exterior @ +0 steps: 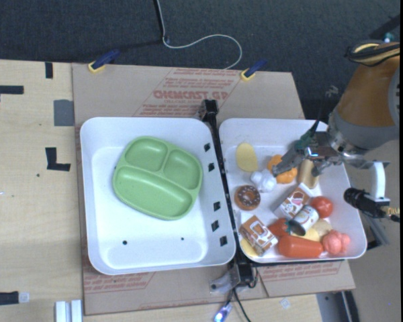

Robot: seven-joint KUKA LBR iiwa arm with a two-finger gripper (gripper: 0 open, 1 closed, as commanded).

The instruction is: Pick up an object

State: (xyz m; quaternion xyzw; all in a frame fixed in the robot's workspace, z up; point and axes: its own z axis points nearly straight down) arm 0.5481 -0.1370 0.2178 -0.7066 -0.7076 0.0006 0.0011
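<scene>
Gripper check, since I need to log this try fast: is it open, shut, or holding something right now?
Gripper: open, fingers spread above the orange toy in the right bin, with nothing seen between them.

Two shallow white bins side by side on cardboard. In left bin [94,180], green divided plate [158,176] at centre. In right bin [269,125], toy food crowded toward 5 o'clock: yellow piece [246,157] at 10 o'clock, chocolate doughnut [247,197] just below, tomato [321,207], sausage [299,247]. Gripper [287,163] low over orange piece [285,174], arm entering from 3 o'clock.
</scene>
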